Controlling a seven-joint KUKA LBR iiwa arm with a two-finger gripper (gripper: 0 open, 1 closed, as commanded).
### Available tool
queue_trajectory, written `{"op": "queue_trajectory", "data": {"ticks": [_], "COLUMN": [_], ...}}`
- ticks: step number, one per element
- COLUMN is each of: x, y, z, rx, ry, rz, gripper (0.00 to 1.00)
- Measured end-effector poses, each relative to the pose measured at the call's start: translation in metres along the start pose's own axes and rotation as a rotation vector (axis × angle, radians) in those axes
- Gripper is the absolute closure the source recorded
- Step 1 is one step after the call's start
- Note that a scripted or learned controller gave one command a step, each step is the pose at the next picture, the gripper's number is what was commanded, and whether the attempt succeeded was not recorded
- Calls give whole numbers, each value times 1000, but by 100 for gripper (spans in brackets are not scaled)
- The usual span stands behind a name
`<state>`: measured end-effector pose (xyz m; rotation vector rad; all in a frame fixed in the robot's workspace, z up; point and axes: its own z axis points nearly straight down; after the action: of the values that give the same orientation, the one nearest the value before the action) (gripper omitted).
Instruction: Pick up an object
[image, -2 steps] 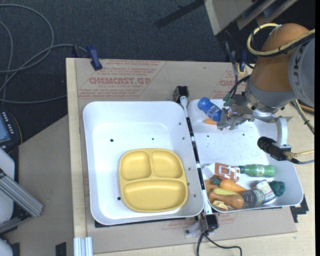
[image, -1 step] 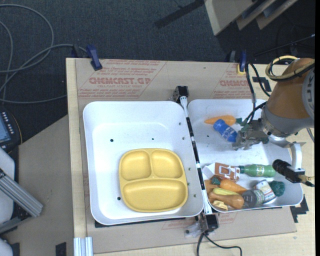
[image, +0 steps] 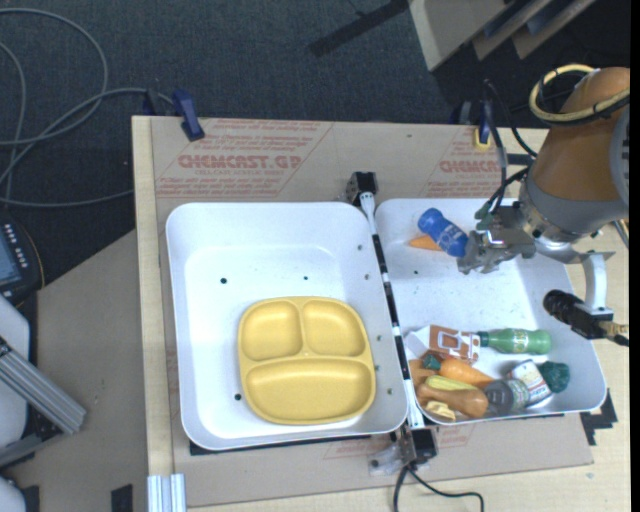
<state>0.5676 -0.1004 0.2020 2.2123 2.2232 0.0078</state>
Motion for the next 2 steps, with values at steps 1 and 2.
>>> {"op": "queue_trajectory", "data": {"ticks": [1, 2], "x": [-5, -61], "y": [48, 47], "z": [7, 109], "rx": [3, 20], "ry": [-2, 1], "rz": [3, 9], "gripper": [100, 100]}}
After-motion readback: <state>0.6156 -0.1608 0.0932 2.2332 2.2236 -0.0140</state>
